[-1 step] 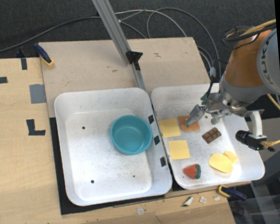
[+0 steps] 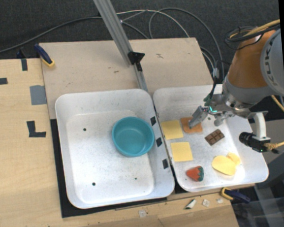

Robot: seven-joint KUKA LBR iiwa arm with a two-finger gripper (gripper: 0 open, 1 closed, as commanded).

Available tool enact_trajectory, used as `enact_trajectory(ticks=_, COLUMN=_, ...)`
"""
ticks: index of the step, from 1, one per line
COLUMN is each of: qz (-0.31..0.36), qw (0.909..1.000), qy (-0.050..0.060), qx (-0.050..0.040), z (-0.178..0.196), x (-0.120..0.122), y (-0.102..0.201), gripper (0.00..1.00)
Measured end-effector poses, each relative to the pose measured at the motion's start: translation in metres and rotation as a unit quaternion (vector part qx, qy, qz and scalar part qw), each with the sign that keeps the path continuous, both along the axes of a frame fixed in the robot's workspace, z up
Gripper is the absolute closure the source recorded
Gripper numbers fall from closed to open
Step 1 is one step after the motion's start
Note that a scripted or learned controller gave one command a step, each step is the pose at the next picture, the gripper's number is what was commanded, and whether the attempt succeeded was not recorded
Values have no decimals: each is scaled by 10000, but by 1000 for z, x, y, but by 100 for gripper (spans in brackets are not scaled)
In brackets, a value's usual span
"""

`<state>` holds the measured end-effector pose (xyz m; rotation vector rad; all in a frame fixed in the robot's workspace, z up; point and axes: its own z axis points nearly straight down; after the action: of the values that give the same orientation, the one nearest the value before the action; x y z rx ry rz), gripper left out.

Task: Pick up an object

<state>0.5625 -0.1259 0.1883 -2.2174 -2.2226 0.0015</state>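
Observation:
My gripper [image 2: 206, 119] hangs over the right bin [image 2: 246, 175], its fingers spread open. One finger [image 2: 198, 116] rests at an orange-brown flat piece [image 2: 192, 127], the other finger [image 2: 217, 121] stands just above a brown chocolate piece [image 2: 215, 137]. Nothing sits between the fingers. Also in the right bin lie two yellow cheese squares [image 2: 172, 129] [image 2: 182, 151], a red strawberry [image 2: 195, 173] and a yellow rounded piece [image 2: 225, 165]. A teal bowl [image 2: 132, 136] stands in the left bin [image 2: 89, 189].
A grey metal pole [image 2: 120, 38] slants down to the seam between the bins. Cables [image 2: 173, 19] loop behind the bench. The arm's orange wrist [image 2: 252, 71] looms over the right bin's far right side. A blue-yellow clamp [image 2: 44, 56] sits at the board's far left corner.

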Motion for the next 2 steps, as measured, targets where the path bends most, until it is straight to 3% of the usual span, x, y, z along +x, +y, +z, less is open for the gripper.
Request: enact_trajectory(ticks=2, qz=-4, qw=10000, qy=-10, qx=-12, z=-100, x=8, y=-2, gripper=0)
